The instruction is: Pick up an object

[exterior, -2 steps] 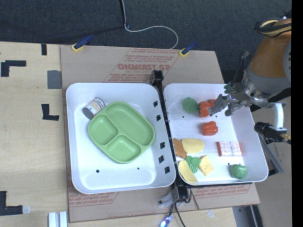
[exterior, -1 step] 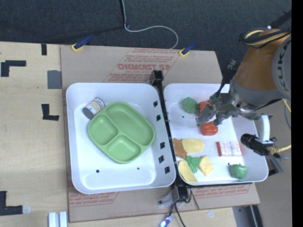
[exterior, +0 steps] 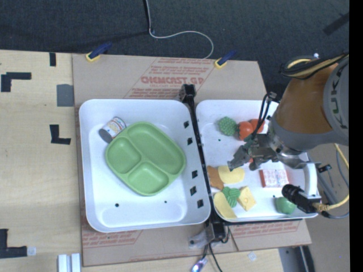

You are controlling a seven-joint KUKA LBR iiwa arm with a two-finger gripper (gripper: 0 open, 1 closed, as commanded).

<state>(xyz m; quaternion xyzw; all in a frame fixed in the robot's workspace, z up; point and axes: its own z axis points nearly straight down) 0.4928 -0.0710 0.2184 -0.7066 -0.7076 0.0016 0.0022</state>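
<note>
Target candidate: yellow toy piece (exterior: 231, 175), right bin (exterior: 295, 222), near-left of centre. Gripper (exterior: 243, 158) just above it; fingers look spread, nothing between them. Descend straight, straddle the piece, avoid orange piece (exterior: 215, 177) touching its left.

The arm (exterior: 309, 109) is a thick, rounded body, mostly grey, with a broad orange band (exterior: 303, 103) wrapped around it above the wrist. Part of dark lettering shows on the grey shell near the right edge. A thin black cable (exterior: 264, 115) and a yellowish one (exterior: 298, 67) loop along its side. Below the band the wrist narrows into a dark grey, boxy gripper (exterior: 245, 158) of angular metal parts.
</note>
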